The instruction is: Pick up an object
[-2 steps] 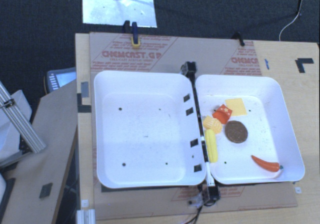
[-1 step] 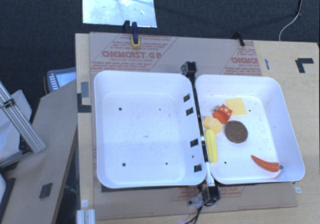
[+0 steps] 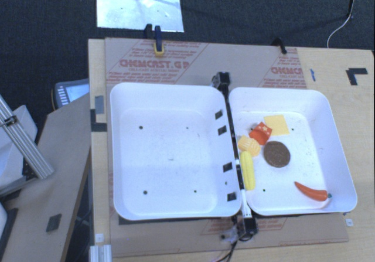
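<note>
On the counter (image 3: pixel 351 58) we see two white bins; the right bin (image 3: pixel 338 138), on the side the arm reaches in from, holds every candidate, so the claw's reach is short. Largest are the brown disc (image 3: pixel 276 153) and yellow square (image 3: pixel 276 125). The long yellow piece (image 3: pixel 248 171) runs along the divider, the red pepper (image 3: pixel 312 191) slants nearest the arm's side, and we cannot tell the claw's state.

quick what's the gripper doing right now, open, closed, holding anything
Gripper: its state cannot be told from this camera view. The toys, among them the brown disc and the red pepper, lie loose in the right bin.
</note>
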